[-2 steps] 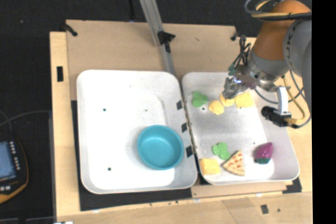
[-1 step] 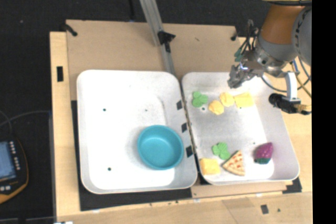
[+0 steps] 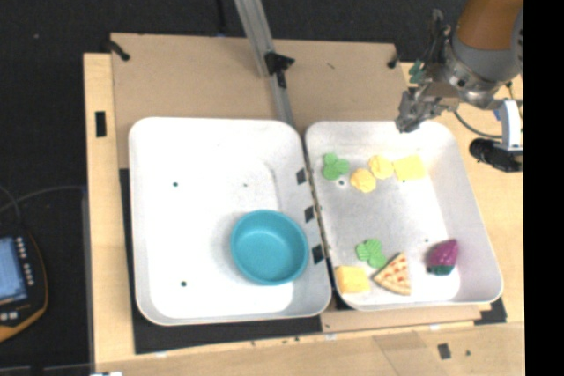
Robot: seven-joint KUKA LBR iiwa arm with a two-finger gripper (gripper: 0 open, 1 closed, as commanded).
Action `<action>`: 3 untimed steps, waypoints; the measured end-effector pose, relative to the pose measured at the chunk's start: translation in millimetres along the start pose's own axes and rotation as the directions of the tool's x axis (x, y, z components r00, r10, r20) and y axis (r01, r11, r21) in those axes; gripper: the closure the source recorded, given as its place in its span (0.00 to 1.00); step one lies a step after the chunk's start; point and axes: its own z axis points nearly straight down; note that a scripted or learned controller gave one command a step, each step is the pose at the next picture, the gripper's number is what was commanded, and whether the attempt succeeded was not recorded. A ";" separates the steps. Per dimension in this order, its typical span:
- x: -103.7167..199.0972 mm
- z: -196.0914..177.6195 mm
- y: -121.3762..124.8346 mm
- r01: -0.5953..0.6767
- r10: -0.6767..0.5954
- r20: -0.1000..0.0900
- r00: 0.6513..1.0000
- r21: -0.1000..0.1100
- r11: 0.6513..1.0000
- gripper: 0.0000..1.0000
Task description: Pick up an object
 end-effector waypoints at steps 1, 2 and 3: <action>50.3 13.4 1.5 0.002 -0.002 0.000 1.000 0.002 1.000 1.00; 92.2 16.6 -2.8 0.002 -0.002 -0.001 1.000 0.002 1.000 1.00; 140.2 12.6 4.2 0.003 -0.003 -0.002 1.000 0.000 1.000 1.00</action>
